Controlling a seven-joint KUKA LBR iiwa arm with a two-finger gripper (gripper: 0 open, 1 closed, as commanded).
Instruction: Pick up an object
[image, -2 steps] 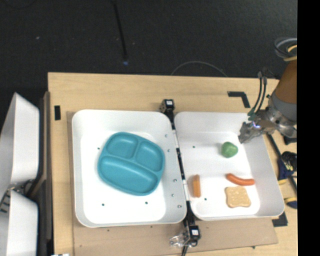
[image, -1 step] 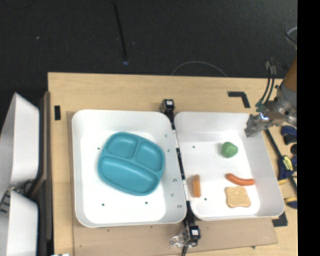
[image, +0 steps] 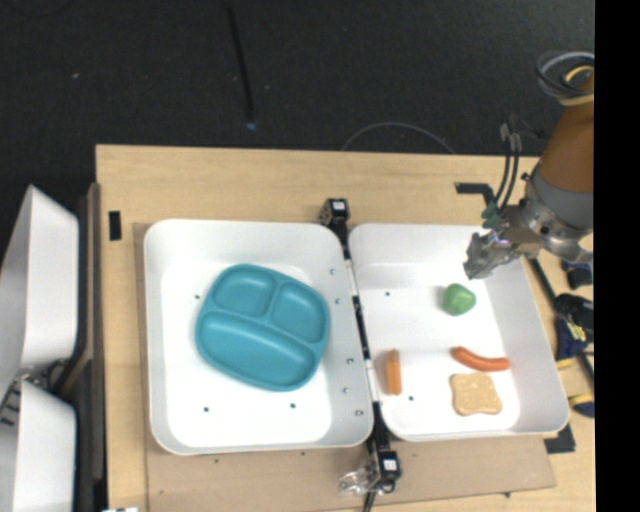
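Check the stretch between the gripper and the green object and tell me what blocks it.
Nothing visible blocks it. The gripper hangs over the right bin, just up and right of the green object, with bare white floor between them. The sausage lies farther toward the front.

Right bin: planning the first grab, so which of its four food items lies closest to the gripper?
The green round item, just below the gripper. The sausage, toast and carrot lie farther down the right bin.
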